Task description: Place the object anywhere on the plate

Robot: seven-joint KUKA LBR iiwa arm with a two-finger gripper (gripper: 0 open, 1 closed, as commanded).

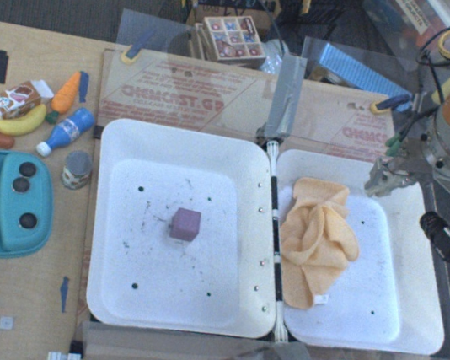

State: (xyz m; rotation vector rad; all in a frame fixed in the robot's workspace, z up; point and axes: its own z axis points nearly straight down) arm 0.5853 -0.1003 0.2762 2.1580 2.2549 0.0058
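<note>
Arm reaching in from the right, bent over the far corner of the right bin (pixel 419 323), its gripper (pixel 385 181) angled down above the rim with nothing between its close-set fingers; whether they are fully shut I cannot tell. One small purple block (pixel 185 225) sits upright near the middle of the left bin (pixel 127 150). One crumpled tan cloth (pixel 314 238) lies in the right bin's left half.

Purple block (pixel 185 225) in left bin (pixel 127 150); cloth (pixel 314 237) right.
</note>
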